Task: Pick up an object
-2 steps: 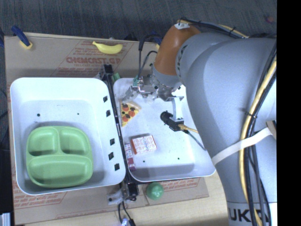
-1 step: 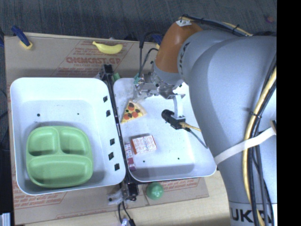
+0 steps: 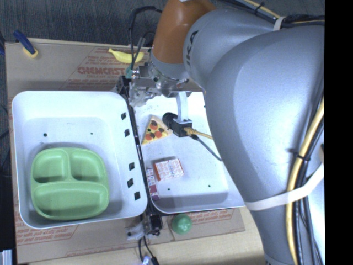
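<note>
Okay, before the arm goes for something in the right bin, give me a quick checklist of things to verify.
1. Targets in the right bin: ok. The pizza slice and box lie apart, unobstructed.
2. End effector above a target: not ok. It sits at the far end of the divider between the bins.
3. Plate out of the way: ok, in the left bin.
4. All items inside the bins: not ok. The ball and banana lie outside.
5. Right bin's right side: cannot tell, the arm covers it.
</note>
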`<state>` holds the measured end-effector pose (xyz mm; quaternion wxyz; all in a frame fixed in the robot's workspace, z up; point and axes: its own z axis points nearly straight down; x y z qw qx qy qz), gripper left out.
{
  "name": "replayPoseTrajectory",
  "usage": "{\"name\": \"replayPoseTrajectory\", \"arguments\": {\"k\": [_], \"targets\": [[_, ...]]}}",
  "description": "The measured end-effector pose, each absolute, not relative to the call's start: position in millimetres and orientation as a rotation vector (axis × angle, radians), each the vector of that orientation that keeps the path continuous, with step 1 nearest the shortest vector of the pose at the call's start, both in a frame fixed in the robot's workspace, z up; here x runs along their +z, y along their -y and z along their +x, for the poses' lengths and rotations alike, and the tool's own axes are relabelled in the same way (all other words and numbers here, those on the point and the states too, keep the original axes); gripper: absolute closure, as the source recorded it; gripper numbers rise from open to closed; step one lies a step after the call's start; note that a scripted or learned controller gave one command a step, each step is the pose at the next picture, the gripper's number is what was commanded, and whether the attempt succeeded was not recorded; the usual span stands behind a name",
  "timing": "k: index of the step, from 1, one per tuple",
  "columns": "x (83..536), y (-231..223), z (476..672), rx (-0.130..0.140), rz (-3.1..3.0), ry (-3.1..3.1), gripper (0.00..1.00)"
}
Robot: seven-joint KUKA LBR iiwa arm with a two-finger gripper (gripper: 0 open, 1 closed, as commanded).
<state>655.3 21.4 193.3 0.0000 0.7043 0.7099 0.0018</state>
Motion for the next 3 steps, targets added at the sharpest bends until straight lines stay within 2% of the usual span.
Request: {"name": "replayPoseTrajectory", "arguments": {"k": [1, 2, 3], "targets": [[191.9, -97.4, 656.3, 0.004, 2.213, -2.23, 1.0], [260.8, -149.4, 554.2, 0.002, 2.214, -2.231, 1.0], [252.1, -168.4, 475.7, -0.005, 2.212, -2.232, 1.0]]}}
